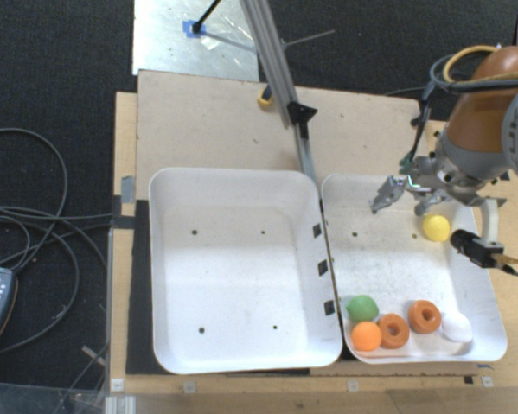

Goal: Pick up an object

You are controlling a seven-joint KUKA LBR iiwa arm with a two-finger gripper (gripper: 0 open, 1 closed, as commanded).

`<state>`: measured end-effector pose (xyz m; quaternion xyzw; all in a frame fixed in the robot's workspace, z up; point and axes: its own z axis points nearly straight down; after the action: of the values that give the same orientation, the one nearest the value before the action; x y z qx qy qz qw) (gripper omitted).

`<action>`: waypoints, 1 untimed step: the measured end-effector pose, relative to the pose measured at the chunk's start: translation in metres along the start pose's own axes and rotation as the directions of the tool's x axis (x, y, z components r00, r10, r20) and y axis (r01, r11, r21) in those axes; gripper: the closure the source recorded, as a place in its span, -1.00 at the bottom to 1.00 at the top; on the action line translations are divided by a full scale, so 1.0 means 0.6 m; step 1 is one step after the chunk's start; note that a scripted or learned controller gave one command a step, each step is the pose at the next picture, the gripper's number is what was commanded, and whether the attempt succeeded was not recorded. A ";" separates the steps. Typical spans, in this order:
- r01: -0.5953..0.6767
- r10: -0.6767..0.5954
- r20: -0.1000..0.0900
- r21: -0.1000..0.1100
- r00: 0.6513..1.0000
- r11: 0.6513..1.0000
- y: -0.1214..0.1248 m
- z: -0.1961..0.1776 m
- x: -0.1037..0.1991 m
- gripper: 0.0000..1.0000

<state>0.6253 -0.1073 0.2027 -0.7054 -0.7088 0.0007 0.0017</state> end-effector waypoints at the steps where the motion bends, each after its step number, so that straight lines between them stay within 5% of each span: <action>1: 0.000 0.000 0.001 -0.004 1.000 1.000 0.002 -0.004 0.000 -1.00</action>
<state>0.6263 -0.1074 0.2052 -0.7054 -0.7088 -0.0006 -0.0002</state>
